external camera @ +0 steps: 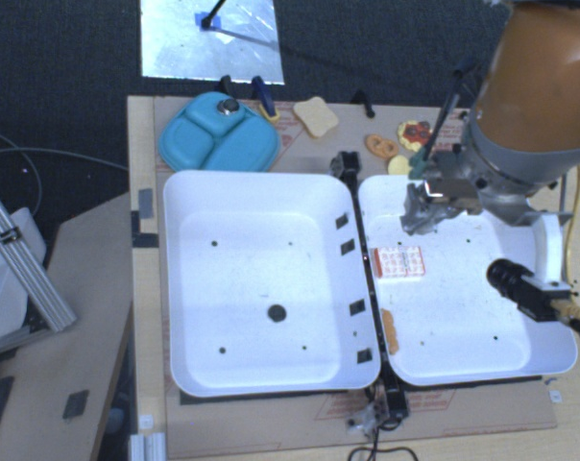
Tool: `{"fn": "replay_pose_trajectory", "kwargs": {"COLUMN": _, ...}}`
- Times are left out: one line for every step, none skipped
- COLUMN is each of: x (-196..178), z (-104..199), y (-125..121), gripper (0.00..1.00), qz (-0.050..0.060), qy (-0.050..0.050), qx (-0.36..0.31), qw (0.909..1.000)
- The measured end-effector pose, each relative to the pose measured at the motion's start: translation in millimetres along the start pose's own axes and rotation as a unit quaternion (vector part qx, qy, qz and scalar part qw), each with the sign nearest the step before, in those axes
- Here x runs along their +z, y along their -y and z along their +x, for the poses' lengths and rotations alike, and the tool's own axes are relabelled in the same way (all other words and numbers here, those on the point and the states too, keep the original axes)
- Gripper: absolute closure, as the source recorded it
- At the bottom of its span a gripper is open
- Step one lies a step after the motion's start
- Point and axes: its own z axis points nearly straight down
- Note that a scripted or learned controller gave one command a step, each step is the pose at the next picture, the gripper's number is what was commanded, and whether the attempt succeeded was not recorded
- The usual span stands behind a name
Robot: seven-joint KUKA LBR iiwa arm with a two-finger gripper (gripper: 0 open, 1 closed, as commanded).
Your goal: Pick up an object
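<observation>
While the gripper (422, 217) was held low over the far part of the right bin (482, 353), no object was seen raised from either bin.

Item 1: packet (400, 262), white with red print, laid flat on the right bin's floor. It was placed near the gripper on its near side, apart from it, and was judged the likeliest target.

Item 2: orange piece (389, 332), laid against the right bin's left wall, well apart from the gripper.

Item 3: dark disc (277, 312), set alone on the floor of the left bin (204, 257).

Jaw state: could not be told, the tool's end being blurred against the bin. Nothing was seen held in it.

Status: gripper judged placed for an approach only; grasp and lift not yet done.

Remaining, as judged: gripper to be brought over the packet, lowered, closed, and raised with the packet held.
</observation>
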Motion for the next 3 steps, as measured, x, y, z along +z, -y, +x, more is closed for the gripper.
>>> {"fn": "replay_pose_trajectory", "kwargs": {"x": 0, "z": 43, "y": 0, "gripper": 1.0, "qz": 0.002, "qy": 0.0, "qx": -0.003, "qw": 1.0}}
{"fn": "replay_pose_trajectory", "kwargs": {"x": -45, "z": -14, "y": 0, "gripper": 1.0, "qz": 0.001, "qy": 0.0, "qx": 0.001, "qw": 1.0}}
{"fn": "replay_pose_trajectory", "kwargs": {"x": 76, "z": 25, "y": -45, "gripper": 1.0, "qz": 0.005, "qy": 0.0, "qx": -0.003, "qw": 1.0}}
